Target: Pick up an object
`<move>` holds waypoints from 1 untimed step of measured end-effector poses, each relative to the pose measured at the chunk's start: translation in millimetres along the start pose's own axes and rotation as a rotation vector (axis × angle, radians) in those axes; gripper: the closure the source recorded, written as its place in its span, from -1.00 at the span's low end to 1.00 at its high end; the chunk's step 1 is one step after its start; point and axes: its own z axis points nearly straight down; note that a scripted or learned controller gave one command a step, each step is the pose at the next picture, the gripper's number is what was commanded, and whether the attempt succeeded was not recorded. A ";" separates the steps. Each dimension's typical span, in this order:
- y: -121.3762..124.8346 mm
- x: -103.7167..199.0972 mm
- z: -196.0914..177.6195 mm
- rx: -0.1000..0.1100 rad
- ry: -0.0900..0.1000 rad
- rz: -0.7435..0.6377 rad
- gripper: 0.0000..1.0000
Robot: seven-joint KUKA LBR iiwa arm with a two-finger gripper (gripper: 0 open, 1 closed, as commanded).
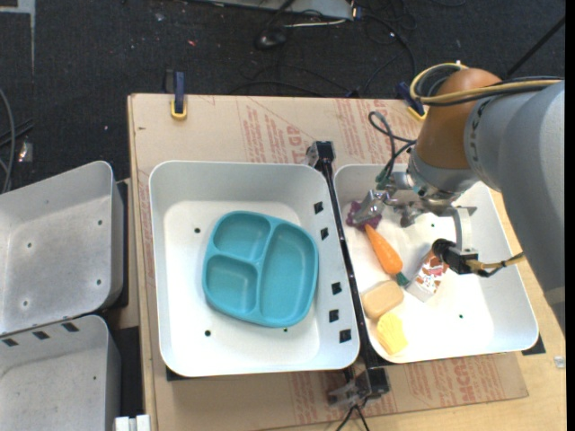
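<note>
My gripper point(402, 206) hangs low over the back left part of the right bin point(503, 317), under the orange wrist band. Just left of it lies a small purple object point(363, 211). An orange carrot point(385, 250) lies slantwise in front of the gripper, its top end close to the purple object. A small red and white carton point(430, 277) rests to the right of the carrot. A tan bread-like piece point(381, 299) and a yellow piece point(392, 335) sit near the bin's front left corner. I see nothing held in the gripper.
The left bin point(175, 330) holds a teal divided plate point(261, 268). A black ridge point(340, 241) separates the two bins. A black cable end point(446, 251) hangs from the arm beside the carton. Spare white bins point(54, 232) lie off the bench at the left.
</note>
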 end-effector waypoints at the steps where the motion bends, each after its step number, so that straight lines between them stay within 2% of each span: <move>1: 1.6 0.2 -13.3 -0.005 -0.001 -0.001 1.00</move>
